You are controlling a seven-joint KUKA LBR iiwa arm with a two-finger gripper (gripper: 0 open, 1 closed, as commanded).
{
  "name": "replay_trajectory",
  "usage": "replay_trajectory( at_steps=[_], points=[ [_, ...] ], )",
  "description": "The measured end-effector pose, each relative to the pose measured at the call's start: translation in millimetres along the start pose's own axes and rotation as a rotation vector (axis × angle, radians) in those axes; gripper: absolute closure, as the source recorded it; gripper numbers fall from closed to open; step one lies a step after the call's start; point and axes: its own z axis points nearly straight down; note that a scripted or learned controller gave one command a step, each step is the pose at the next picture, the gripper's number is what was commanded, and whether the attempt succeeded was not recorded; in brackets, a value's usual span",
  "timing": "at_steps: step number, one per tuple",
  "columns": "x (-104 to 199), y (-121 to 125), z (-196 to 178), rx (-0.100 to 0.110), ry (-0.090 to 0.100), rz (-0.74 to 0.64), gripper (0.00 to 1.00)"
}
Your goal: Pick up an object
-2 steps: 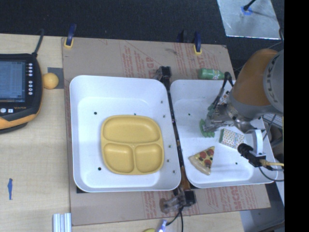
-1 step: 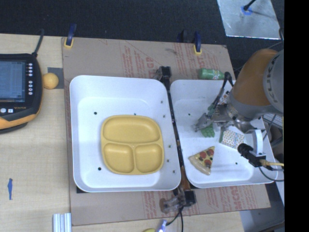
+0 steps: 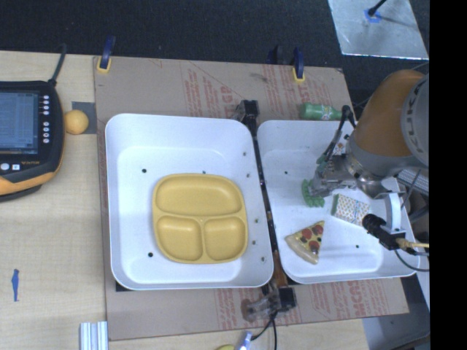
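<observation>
The gripper [image 3: 319, 189] is down in the right bin [image 3: 292, 265], on a green object [image 3: 312, 193]; its grip cannot be told. A patterned packet [image 3: 349, 208] and pizza slice [image 3: 307, 240] lie nearby; the left bin [image 3: 128, 268] holds a yellow divided plate [image 3: 198, 217].

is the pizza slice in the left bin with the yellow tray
No, the pizza slice lies in the right bin, while the yellow divided tray sits alone in the left bin.
</observation>
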Motion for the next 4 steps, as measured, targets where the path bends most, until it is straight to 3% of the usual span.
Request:
replay_trajectory(
  at_steps=[1,2,3,4],
  points=[
    [0,0,0,0.0,-0.001,-0.001,0.0],
    [-12,15,34,0.001,0.003,0.009,0.0],
    [-13,16,24,-0.002,0.001,0.009,1.0],
    [63,-10,-67,0.003,0.008,0.007,1.0]
  ],
)
